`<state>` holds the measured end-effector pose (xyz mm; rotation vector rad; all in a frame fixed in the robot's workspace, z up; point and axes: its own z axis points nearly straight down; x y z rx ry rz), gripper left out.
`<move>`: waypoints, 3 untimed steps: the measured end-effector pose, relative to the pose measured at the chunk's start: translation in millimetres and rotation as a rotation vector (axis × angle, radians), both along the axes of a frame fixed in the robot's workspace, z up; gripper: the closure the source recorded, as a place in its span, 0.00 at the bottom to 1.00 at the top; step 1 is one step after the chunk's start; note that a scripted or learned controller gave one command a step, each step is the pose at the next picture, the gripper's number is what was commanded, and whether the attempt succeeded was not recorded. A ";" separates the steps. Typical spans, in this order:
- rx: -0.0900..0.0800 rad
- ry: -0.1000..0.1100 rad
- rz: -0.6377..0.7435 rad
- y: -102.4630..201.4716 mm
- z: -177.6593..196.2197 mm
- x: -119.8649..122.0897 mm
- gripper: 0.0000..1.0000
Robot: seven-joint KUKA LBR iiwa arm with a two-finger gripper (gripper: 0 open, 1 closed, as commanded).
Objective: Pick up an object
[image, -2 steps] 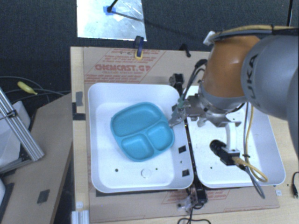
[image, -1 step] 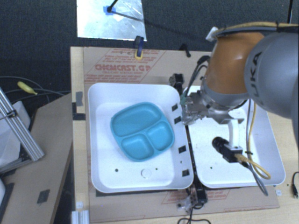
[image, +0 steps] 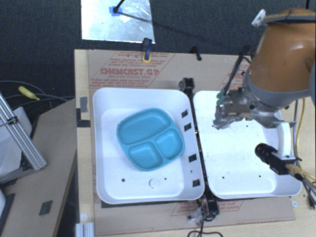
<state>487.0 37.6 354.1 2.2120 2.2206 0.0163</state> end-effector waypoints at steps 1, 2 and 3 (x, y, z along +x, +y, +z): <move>0.000 0.007 0.003 30.0 35.7 0.0 1.00; 0.000 0.006 0.004 65.0 77.1 0.0 1.00; -0.004 0.013 -0.008 11.5 35.6 -0.3 1.00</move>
